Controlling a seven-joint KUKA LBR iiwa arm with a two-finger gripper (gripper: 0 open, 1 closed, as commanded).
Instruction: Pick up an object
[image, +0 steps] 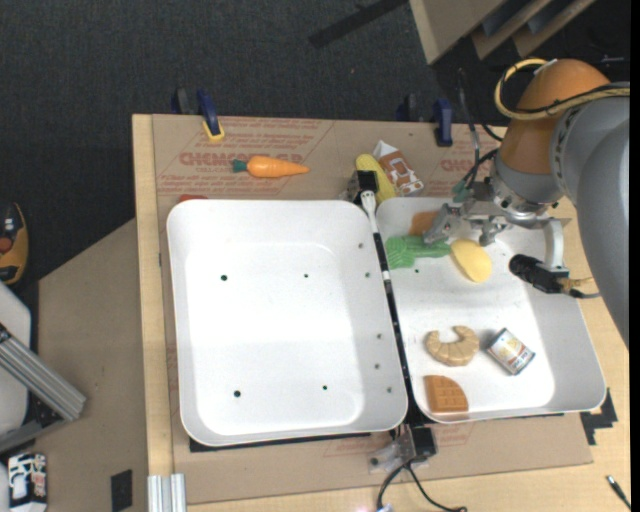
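Cardboard-topped surface (300, 155) carries both bins; gripper (462, 225) hovers in the right bin (570, 340) over the yellow lemon (472, 261). Its state I cannot tell. Reaching step, I judge; next, a descent.

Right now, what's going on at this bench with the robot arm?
A grey arm reaches in from the right, its gripper low over the far end of the right bin, close to a yellow lemon-like piece and a green toy. Nothing is visibly held. A croissant, a small can and a waffle-like piece lie nearer the front. A carrot sits on the board behind the left bin.
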